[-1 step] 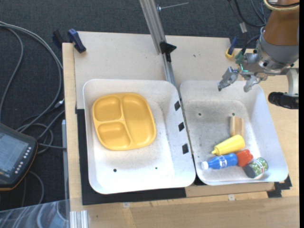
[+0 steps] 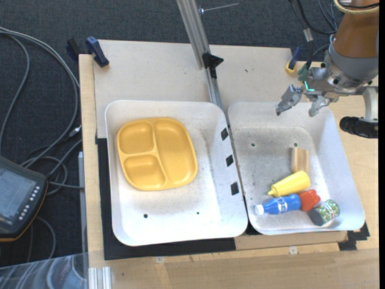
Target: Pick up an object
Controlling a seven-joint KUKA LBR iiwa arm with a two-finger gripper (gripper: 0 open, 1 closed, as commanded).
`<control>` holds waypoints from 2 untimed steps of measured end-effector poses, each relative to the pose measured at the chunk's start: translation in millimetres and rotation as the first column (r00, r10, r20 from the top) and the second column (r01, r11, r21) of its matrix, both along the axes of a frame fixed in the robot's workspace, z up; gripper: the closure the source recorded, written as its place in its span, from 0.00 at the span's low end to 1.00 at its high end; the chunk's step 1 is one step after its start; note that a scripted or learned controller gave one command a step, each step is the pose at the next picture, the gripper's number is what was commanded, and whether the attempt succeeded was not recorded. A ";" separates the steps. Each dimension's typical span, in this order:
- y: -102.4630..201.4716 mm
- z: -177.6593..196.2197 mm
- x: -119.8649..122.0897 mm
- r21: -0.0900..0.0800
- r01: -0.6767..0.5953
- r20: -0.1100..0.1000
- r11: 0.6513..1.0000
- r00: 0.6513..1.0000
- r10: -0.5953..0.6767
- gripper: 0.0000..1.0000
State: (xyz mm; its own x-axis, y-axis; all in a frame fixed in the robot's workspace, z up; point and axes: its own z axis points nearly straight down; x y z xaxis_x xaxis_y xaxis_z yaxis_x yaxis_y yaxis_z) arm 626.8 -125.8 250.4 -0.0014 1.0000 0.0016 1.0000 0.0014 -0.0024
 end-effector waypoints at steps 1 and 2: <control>-8.8 -52.5 3.9 -0.001 0.002 -0.004 1.000 1.000 -0.002 0.00; -12.3 -97.7 9.0 0.000 0.001 -0.004 1.000 1.000 -0.001 0.00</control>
